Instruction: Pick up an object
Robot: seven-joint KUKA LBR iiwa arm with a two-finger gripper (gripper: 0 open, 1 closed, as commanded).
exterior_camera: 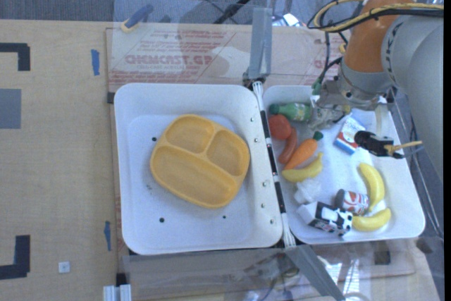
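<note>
Hovering at twelve o'clock in your right bin (412,211), the claw (325,111) sits just beside the green bottle (292,110); you cannot tell its grip. Carrot (304,151) lies at seven o'clock of it.

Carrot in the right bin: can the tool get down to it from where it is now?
Probably yes. The tool hangs just above the carrot, whose top is bare. But a banana touches its lower side and a red piece crowds its left, so finger room looks tight.
</note>
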